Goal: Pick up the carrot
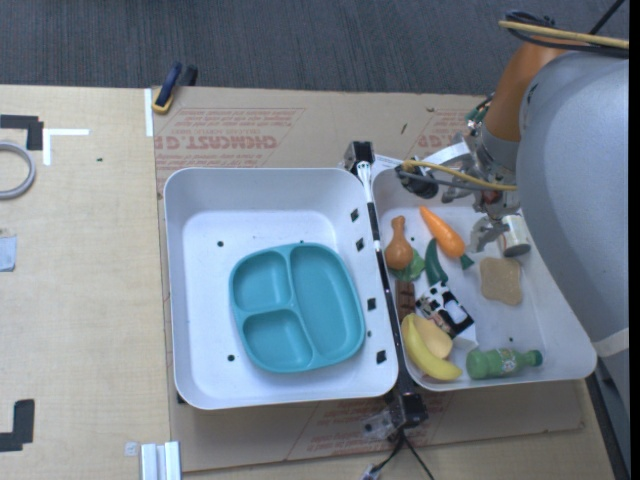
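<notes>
At the near edge of your right bin (560, 353) a green bottle (503, 362) with a pale label lies on its side, its print too small to read, beside a smooth yellow banana (430, 349) curved along the bin's left wall; just beyond sits a small black-and-white toy cow (443, 307), a dark green pepper-like piece (433, 263) and a rough, tan, bread-shaped slab (501, 280). In the left bin (195, 268), glossy white plastic with rounded corners, you see a teal plate (297, 306) split into three compartments. Farther back in the right bin the carrot (442, 231), a smooth orange tapered cone, lies slanted and free on the floor, next to a brown, pear-shaped gourd (399, 247). Just right of the carrot hangs the gripper (497, 230), metallic and cable-wrapped, under the arm (580, 178) with its bulky grey shell and orange band; you cannot tell from here how its fingers stand. Beyond the bins, the cardboard sheet (230, 133) carries red print seen upside down and not clearly legible
</notes>
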You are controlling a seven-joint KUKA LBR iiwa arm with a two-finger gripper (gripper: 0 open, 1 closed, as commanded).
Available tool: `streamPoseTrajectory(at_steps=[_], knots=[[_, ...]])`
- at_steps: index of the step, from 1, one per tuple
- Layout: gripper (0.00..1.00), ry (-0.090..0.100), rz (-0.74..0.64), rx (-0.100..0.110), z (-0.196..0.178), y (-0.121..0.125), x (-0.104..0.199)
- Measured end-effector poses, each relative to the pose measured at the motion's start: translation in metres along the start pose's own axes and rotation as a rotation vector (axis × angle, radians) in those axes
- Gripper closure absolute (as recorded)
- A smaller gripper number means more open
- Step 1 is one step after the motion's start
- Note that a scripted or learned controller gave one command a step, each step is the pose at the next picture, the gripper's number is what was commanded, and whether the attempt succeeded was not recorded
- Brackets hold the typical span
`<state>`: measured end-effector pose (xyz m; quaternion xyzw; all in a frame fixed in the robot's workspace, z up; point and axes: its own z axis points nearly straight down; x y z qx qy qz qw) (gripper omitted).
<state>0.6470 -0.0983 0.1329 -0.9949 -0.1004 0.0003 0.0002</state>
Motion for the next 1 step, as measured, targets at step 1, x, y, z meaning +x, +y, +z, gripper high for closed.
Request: streamPoseTrajectory(at_steps=[1], knots=[[0.00, 0.016, -0.055, -0.008, 0.0340, 0.0007, -0.0419]])
